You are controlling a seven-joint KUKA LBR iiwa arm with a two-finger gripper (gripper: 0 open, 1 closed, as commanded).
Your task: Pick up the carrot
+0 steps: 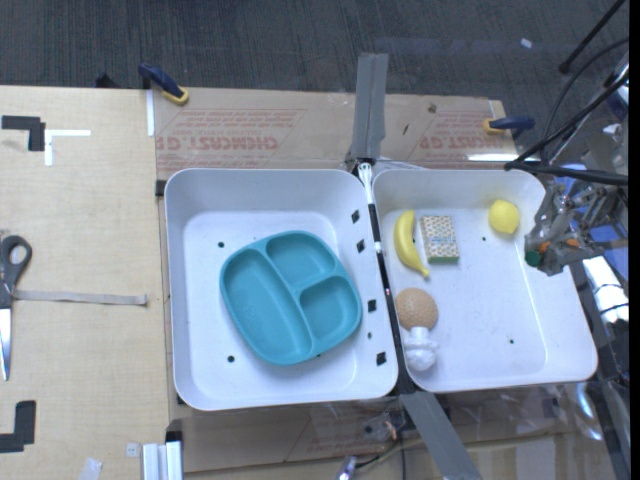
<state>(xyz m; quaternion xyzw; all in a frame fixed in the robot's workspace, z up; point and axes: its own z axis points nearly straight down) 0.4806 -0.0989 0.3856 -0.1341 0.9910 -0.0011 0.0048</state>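
The gripper (pixel 552 240) hangs at the right bin's (pixel 560 363) far rim, jaws impossible to tell, with an orange-green bit there, perhaps the carrot (pixel 538 257) — a loose hold could spill it overboard

bench (pixel 80 368), two white bins (pixel 180 298), scissors (pixel 10 268)

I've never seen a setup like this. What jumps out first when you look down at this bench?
The big teal divided plate catches the eye first, lying in the left white bin. The right white bin holds small items along its left side: a banana, a patterned little box and a tan ball, with a yellow lemon farther right. The gripper sits at that bin's right rim.
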